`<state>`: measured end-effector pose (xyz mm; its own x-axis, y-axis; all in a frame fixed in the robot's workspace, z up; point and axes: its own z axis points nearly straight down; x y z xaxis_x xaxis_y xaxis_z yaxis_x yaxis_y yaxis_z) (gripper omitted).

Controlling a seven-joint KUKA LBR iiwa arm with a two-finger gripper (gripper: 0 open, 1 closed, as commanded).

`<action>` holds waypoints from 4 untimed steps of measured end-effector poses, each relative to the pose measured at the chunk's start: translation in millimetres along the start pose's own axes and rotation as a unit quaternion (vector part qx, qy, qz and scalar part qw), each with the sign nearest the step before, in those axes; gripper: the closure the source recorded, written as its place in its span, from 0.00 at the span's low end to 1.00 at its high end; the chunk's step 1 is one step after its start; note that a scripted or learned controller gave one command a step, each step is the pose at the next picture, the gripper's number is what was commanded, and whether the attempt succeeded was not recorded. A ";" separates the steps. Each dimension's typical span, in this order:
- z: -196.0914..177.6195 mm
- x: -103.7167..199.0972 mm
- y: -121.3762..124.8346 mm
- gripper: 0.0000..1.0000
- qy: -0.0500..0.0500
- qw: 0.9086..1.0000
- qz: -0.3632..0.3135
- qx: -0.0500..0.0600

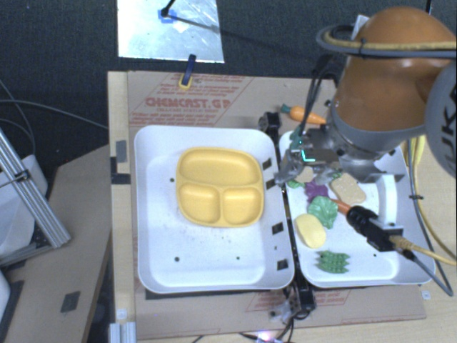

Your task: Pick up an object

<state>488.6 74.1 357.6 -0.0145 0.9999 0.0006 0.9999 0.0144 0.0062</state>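
My gripper (291, 171) hangs low over the left edge of the right bin (371, 274), under the big orange band of the arm (389, 63). Just right of it lies a small purple toy (316, 189), and beside that a tan slice (348, 189). Below them are a light green leafy toy (323, 210), a pale yellow oval piece (310, 230) and a dark green pod (333, 261). An orange carrot (303, 114) sits at the bin's far edge. Nothing can be seen held by the gripper.
The left bin (153, 263) holds a yellow divided plate (218, 186). A black cabled part (373, 229) crosses the right bin, with a white curved piece (388, 195) by it. The divider between the bins (285, 220) runs right below the gripper.
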 end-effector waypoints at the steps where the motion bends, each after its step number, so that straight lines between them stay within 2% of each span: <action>1: -11.1 0.1 0.8 1.00 0.000 1.000 -0.003 -0.001; 2: -10.6 0.1 0.8 0.00 0.000 1.000 -0.003 -0.001; 3: -21.8 0.3 1.7 1.00 0.000 1.000 -0.005 -0.003; 4: -21.3 0.3 1.6 0.00 0.000 1.000 -0.005 -0.002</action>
<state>490.0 74.4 378.9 -0.0245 0.9997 0.0008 0.9996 0.0245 0.0106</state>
